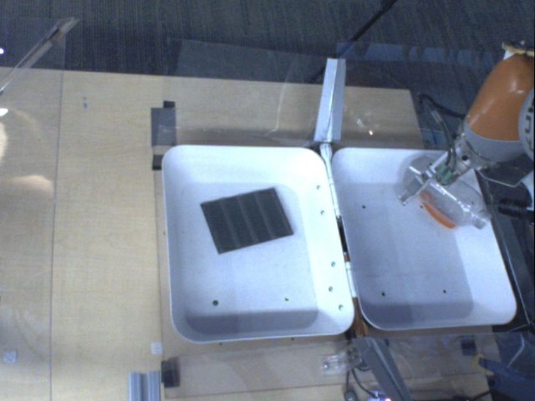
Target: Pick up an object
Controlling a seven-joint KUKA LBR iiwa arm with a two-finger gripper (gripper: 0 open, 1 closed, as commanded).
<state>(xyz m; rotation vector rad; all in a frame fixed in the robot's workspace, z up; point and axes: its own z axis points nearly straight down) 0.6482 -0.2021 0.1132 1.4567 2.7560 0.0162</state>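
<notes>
Item: orange object (435, 210), small and partly hidden, lying in the right bin (418, 291) near its far right corner, directly under the jaws and seemingly touching them. I cannot make out its shape.

Gripper (443, 199): low over that object. I cannot tell whether the jaws are released, clenched or grasping; glare and blur hide the tips.

Risk, as I judge it: if the object sits beside the jaws and not between them, closing would push it away or pinch an edge, and it would drop on the lift. The bin wall just beyond the jaws could also foul a finger.

Further out: a dark ribbed mat (247, 219) in the left bin (192, 307), well apart from the jaws.
</notes>
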